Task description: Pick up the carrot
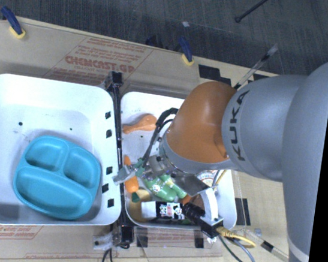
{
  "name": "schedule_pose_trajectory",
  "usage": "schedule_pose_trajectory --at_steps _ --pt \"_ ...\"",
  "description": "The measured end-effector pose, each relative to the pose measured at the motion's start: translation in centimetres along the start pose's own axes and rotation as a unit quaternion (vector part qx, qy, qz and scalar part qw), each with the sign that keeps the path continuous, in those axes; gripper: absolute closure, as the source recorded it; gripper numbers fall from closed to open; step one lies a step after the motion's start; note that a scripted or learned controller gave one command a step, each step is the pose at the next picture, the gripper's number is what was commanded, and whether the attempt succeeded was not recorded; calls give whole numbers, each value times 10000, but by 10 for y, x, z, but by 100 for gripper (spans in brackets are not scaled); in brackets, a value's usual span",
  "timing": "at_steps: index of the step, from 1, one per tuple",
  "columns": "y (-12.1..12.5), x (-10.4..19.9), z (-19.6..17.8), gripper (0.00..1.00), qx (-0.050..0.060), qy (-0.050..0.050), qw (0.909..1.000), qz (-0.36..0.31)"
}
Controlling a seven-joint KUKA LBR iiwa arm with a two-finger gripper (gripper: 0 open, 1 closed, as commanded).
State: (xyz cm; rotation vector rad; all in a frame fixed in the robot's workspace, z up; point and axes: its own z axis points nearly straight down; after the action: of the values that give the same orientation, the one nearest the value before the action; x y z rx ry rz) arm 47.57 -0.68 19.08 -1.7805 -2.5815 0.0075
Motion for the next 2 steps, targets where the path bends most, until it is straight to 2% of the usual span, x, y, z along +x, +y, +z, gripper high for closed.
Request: schedule_pose_trajectory --at_steps 2 --pt "0 0 0 0 0 0 10000 0"
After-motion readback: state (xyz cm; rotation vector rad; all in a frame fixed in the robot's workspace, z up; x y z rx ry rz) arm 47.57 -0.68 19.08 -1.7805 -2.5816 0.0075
